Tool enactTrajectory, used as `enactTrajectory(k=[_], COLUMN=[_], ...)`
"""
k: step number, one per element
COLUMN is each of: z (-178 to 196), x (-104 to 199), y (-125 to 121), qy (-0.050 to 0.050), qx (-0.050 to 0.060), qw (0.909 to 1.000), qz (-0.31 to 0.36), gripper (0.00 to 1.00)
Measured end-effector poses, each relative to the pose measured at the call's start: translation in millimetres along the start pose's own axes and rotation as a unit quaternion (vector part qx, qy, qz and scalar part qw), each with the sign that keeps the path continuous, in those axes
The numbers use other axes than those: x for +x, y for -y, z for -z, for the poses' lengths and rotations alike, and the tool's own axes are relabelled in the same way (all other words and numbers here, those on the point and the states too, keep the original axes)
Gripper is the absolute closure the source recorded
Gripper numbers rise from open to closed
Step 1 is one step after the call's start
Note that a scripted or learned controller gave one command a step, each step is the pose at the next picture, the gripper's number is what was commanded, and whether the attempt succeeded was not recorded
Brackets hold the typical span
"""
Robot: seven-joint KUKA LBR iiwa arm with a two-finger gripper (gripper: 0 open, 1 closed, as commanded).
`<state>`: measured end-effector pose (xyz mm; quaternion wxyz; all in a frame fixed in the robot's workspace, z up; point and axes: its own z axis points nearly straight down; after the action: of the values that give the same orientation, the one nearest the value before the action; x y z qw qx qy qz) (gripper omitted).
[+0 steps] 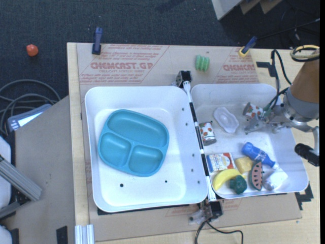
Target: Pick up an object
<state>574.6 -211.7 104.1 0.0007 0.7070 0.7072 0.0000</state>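
In the left bin (101, 187) lies a blue tray (133, 142) with three compartments, and nothing else lies there. The right bin (238, 91) holds all the small things. Near its left wall stands a small can (206, 132), and to the near side of it lies a flat packet (220, 162). A banana (226, 178) lies at the near edge, touching a green piece (238, 185). More to the right are a clear cup (226, 120), a blue bottle (257, 154) and a melon slice (256, 176).

The gripper (252, 120) reaches in from the right and sits low over the far right part of this bin. A small spotted thing shows at its tip, but it cannot be told if the fingers hold it or how wide they stand.

The relation that matters: the clear cup is just to the left of the gripper, the nearest free thing. The blue bottle lies to the near side of the gripper, and its long axis runs slanted from far-left to near-right. For the cup, the move would probably be short and leftward.
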Motion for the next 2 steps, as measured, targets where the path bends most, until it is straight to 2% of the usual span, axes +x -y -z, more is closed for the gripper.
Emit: enactTrajectory(k=[1,2], z=[-19,-19], x=[-4,15], y=[-54,-75], qy=[-0.004,0.0], qx=[0.0,-0.001], qw=[1.0,1.0], qz=[0.002,0.001], gripper=[0.0,0.0])
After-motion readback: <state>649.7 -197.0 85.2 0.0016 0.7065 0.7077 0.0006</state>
